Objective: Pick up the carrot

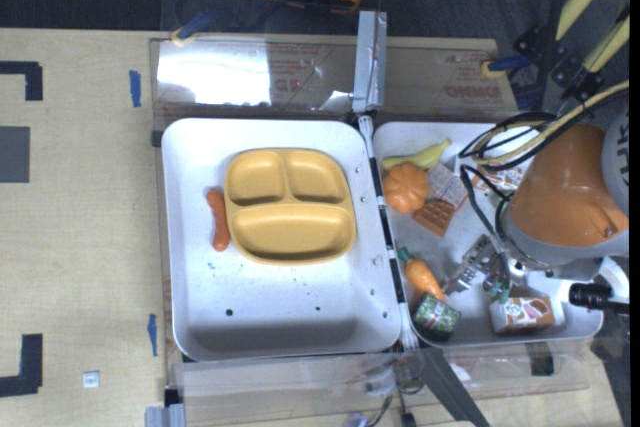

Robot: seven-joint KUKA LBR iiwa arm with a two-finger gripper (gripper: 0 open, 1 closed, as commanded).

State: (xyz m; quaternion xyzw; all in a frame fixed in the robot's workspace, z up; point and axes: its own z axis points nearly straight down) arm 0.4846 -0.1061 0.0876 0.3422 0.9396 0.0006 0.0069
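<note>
carrot (422,276) in right bin (560,340), green can (437,315) touching (pumpkin (405,187) behind); jaws state unclear.

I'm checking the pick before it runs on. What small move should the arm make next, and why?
Probably shift the gripper a little toward the left bin and lower it over the small orange carrot with the green top. The carrot lies in the right white bin, close to the divider, beside a green-lidded can. The gripper hangs beside the carrot, not around it.

Orange carrot (422,276), yellow tray (290,204), seemingly green-labelled can (437,315).
</note>
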